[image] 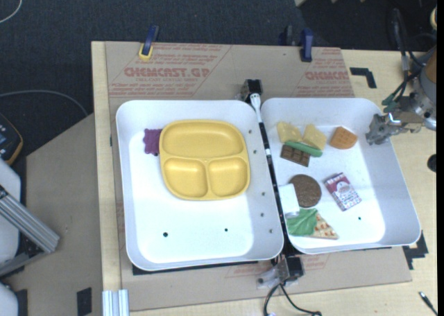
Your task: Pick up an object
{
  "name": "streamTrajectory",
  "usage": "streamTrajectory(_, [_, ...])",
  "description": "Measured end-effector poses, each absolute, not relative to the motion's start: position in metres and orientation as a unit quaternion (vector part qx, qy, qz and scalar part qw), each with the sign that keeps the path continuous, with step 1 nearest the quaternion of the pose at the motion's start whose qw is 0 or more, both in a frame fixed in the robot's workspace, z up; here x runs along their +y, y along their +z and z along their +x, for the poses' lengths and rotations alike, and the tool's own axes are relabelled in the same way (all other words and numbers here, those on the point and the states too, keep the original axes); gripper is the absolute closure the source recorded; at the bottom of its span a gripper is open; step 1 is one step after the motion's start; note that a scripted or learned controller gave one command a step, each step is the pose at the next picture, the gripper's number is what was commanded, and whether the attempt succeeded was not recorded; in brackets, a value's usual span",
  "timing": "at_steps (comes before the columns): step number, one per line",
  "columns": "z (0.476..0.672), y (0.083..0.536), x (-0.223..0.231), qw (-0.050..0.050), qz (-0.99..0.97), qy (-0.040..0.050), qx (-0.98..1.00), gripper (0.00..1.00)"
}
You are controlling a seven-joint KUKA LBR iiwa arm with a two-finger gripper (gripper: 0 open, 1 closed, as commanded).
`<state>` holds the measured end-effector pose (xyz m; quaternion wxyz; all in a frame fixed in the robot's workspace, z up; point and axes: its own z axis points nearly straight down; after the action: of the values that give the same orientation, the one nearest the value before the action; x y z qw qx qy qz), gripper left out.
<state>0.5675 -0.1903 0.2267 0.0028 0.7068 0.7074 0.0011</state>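
Cardboard-topped bench (pixel 208 65), two white bins. Left bin (pixel 139 238): yellow divided tray (pixel 205 157), purple piece (pixel 151 141) at its left. Right bin (pixel 388 197): orange piece (pixel 343 138), brown disc (pixel 305 190), red packet (pixel 343 191), pizza slice (pixel 320 227). Gripper (pixel 380 129) over right bin's far-right rim, nothing seen in it.

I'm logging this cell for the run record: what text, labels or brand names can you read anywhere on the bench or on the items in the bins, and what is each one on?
"CHEMCAST GP", red print on the brown board behind the left bin.
The same red print repeats behind the right bin, cut off and not fully readable.
Red and white packet in the right bin: print too small to read.
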Motion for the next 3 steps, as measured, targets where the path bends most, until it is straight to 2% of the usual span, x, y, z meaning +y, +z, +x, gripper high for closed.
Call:
streamTrajectory(2, [0.625, 0.240, -0.094, 0.002, 0.705, 0.0020, 0.710, 1.00])
streamTrajectory(3, [0.644, 0.219, -0.045, 0.001, 0.705, 0.0012, 0.709, 1.00])
